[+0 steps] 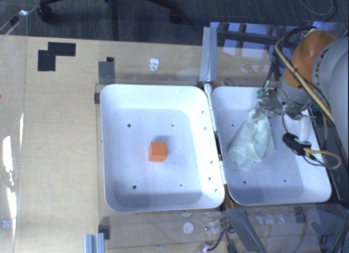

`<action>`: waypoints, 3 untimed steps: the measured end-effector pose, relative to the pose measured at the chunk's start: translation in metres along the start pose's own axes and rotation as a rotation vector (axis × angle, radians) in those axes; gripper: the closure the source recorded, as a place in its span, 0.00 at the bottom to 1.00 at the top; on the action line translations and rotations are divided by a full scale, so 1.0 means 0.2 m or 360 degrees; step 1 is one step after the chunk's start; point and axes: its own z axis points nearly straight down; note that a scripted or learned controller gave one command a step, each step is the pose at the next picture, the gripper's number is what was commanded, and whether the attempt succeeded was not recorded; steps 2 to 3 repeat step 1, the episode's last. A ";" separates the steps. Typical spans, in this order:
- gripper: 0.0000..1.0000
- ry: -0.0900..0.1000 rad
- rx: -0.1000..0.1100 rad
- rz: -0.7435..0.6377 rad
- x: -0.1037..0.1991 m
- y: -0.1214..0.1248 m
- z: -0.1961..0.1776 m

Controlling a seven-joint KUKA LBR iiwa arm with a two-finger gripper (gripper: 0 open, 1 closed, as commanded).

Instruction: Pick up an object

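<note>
Over right bin point(311, 189), gripper point(264, 106) sits at top of pale cloth point(251, 140); grip state can't tell. Risk: limp fabric slips out w/ shallow pinch.

The arm point(327, 77) perhaps hides the right bin's point(272, 192) far corner.

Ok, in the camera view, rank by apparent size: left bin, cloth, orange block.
1. Left bin
2. Cloth, pale and crumpled, hanging closer to the camera, so it may look bigger
3. Orange block
</note>
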 end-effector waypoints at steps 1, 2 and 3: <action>1.00 -0.0007 0.0027 0.0389 0.06 0.19 -0.38; 1.00 -0.0007 0.0027 0.0389 0.06 0.19 -0.38; 1.00 -0.0007 0.0027 0.0389 0.06 0.19 -0.38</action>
